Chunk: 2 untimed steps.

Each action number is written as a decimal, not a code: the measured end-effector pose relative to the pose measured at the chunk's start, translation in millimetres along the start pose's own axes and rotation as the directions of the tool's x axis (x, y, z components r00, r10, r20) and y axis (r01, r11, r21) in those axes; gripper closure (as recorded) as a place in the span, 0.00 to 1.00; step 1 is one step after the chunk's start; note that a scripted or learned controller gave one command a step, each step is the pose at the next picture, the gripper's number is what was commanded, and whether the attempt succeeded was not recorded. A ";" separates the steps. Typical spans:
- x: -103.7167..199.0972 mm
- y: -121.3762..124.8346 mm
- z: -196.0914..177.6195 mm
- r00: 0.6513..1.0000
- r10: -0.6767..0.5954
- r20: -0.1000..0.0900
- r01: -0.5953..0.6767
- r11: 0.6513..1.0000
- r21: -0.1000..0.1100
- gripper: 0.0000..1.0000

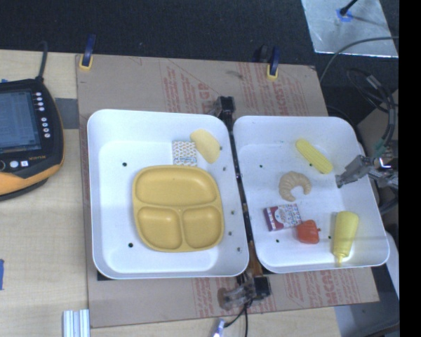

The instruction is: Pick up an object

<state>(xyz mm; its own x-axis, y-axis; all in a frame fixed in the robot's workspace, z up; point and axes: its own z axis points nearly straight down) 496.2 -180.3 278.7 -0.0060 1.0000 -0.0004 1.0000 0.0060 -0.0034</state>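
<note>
Pincer (345, 177), state impossible to tell, sits just right of the croissant (295, 184); beyond it, the corn cob (314, 156) lies diagonally.

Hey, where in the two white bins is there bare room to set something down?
Right bin: top-left corner, above the beige croissant. Left bin: left strip beside the yellow divided plastic tray. Crowded: right bin's lower half, around the red carton, tomato and yellow bottle.
</note>
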 end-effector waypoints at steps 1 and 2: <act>17.2 79.4 98.1 1.000 -0.001 0.001 0.001 1.000 0.002 0.00; 43.9 80.7 158.4 1.000 -0.001 0.001 0.001 1.000 0.002 0.00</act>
<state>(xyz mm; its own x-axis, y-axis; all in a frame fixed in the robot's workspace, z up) 576.1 -136.1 120.0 -0.0073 1.0000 -0.0012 1.0000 0.0073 -0.0053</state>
